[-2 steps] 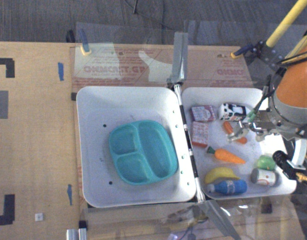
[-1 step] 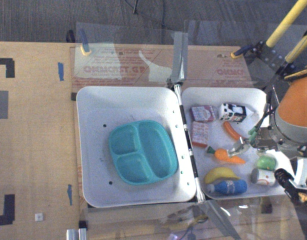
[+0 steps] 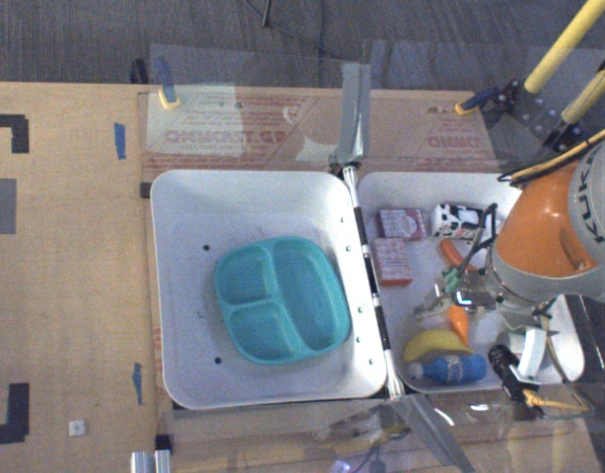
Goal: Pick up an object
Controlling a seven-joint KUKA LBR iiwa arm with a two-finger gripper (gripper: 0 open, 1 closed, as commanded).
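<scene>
My gripper (image 3: 446, 295) hangs low over the middle of the right bin (image 3: 413, 187), with the grey and orange arm reaching in from the right. An orange carrot-like piece (image 3: 460, 321) lies just below and right of the gripper, partly hidden by it. A second orange piece (image 3: 447, 251) lies just above the gripper. A yellow banana (image 3: 433, 344) and a blue bottle (image 3: 454, 369) lie at the bin's front. Two pink boxes (image 3: 392, 260) sit to the gripper's left, and a black and white toy (image 3: 457, 220) lies at the back.
The left bin (image 3: 184, 264) holds a teal divided plate (image 3: 281, 301) near its middle. A metal divider (image 3: 367, 284) runs between the two bins. The arm's body covers the right part of the right bin.
</scene>
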